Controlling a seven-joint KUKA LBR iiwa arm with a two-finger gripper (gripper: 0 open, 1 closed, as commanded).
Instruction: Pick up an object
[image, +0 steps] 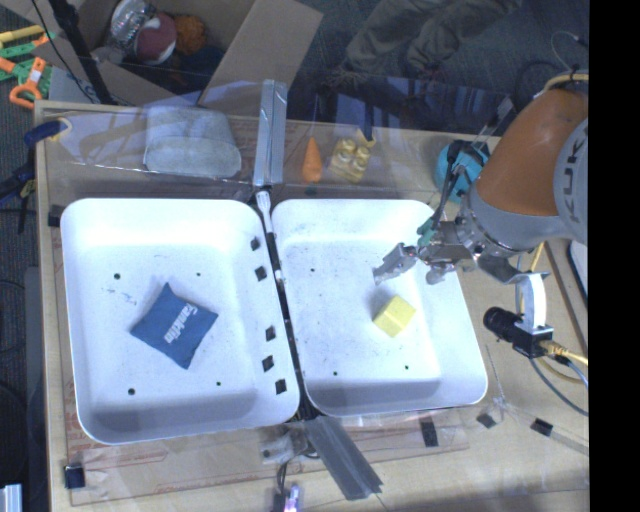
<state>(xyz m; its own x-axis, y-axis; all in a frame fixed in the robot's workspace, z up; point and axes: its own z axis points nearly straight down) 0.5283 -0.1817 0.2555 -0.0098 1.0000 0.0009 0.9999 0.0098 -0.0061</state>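
Observation:
A yellow block (394, 315) lies on the floor of the right bin (330, 385), toward its right side. A dark blue bean bag (174, 325) with white lettering rests in the left bin (100, 400). My gripper (412, 262) hangs over the right bin's right part, just above and behind the yellow block, apart from it. Its fingers (390, 264) point left and nothing shows between them. The arm's orange band (530, 150) sits at the right.
An orange carrot-shaped toy (312, 160) and a pale yellow toy (350, 158) lie on the bench behind the right bin. A folded clear bag (192, 140) lies behind the left bin. A black divider strip (268, 300) separates the bins. Cables run along the right.

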